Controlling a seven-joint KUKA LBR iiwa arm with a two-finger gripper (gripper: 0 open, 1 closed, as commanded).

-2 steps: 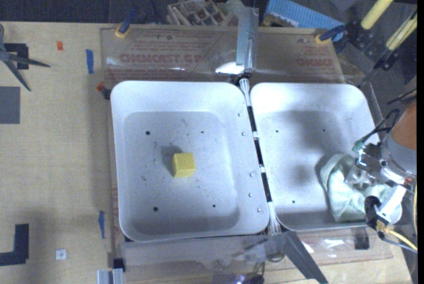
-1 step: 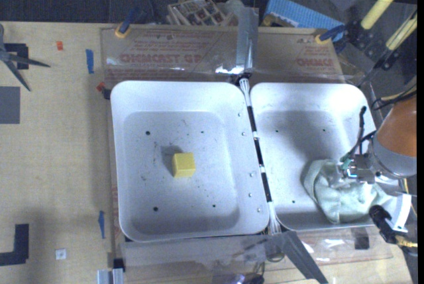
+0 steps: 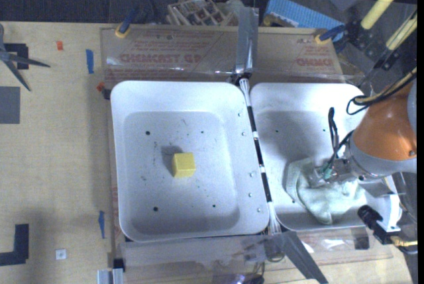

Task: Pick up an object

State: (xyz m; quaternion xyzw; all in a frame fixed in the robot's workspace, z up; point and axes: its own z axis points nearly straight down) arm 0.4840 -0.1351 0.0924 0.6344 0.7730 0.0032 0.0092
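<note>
A small yellow block (image 3: 184, 165) lies near the middle of the left bin (image 3: 132, 104). A crumpled pale white-green cloth (image 3: 317, 189) lies in the near part of the right bin (image 3: 291, 104). The arm, with its orange band (image 3: 389, 130), reaches down from the right, and my gripper (image 3: 329, 173) is low over the cloth, right at its top surface. The wrist hides the fingertips, so whether anything sits between them cannot be seen.
A clear plastic wall (image 3: 225, 54) stands behind both bins. The ridge (image 3: 255, 143) where the bins meet runs between the block and the cloth. A black cable (image 3: 333, 125) loops beside the wrist.
</note>
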